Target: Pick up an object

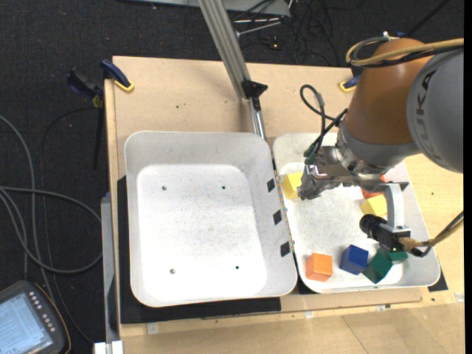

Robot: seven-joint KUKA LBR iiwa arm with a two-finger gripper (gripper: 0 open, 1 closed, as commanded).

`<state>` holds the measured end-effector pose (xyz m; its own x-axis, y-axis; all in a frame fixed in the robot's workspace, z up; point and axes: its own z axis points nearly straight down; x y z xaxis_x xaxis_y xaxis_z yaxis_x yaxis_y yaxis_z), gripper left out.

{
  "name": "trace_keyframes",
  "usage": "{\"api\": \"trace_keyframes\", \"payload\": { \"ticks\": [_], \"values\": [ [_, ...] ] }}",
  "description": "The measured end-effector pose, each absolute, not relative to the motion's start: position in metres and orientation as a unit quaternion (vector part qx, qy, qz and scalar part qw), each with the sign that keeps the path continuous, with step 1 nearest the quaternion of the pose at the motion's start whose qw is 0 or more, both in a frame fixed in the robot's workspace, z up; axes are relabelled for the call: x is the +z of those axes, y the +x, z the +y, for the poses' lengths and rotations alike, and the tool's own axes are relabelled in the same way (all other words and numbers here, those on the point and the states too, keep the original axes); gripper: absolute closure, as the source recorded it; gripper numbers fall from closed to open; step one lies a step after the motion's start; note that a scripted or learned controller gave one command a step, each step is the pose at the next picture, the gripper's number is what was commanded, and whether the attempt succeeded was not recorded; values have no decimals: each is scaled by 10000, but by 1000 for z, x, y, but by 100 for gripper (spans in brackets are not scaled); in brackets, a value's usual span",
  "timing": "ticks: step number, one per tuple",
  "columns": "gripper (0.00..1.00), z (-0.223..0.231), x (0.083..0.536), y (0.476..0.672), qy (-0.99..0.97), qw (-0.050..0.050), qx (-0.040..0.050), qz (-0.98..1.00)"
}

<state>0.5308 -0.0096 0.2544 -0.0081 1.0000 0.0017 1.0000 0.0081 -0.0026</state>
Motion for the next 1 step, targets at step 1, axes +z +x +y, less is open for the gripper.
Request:
{"api": "trace_keyframes", "payload": {
  "ticks": [1],
  "values": [
    [100, 51, 241, 545, -7039, 10, -1, -7103]
  ]
}}
